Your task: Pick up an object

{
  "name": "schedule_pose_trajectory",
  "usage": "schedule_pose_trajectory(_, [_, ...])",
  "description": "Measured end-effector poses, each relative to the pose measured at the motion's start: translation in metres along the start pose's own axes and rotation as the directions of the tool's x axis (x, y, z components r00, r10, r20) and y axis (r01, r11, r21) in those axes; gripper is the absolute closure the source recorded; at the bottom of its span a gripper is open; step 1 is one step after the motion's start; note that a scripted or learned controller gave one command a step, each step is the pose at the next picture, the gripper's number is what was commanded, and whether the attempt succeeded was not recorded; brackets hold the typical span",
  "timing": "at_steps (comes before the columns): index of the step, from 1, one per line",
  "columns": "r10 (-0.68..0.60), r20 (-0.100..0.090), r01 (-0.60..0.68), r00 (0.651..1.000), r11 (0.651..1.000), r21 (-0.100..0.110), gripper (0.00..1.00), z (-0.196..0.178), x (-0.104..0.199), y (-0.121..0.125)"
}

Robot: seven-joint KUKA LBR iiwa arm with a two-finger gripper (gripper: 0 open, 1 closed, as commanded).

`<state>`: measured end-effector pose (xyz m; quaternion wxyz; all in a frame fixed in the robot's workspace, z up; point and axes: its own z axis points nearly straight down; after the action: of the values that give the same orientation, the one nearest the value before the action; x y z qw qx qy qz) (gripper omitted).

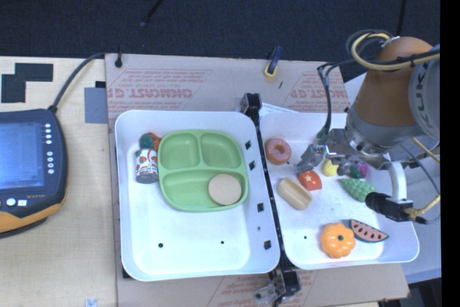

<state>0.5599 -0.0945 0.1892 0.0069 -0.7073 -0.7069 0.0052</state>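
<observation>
Cardboard-topped bench (180,86), dark carpet (237,0)

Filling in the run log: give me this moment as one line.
arm: over right bin | gripper: above red toy, nothing seen between fingers | left bin: green tray

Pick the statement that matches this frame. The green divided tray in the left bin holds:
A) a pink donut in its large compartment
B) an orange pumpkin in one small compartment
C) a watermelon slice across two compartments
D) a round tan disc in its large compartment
D: the round tan disc lies in the large compartment of the green divided tray, while the donut, pumpkin and watermelon slice all lie in the right bin.
</observation>
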Motion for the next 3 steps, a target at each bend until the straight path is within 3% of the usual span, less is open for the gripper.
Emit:
schedule_pose_trajectory(1, [-0.002, 0.001, 0.002, 1.0, 1.0, -0.013, 0.0, -0.007, 0.0, 0.003])
schedule_pose_trajectory(2, [-0.003, 0.001, 0.003, 1.0, 1.0, -0.008, 0.0, 0.038, 0.006, 0.0])
schedule_pose_trajectory(3, [0.001, 0.01, -0.001, 1.0, 1.0, -0.023, 0.0, 0.094, 0.002, 0.009])
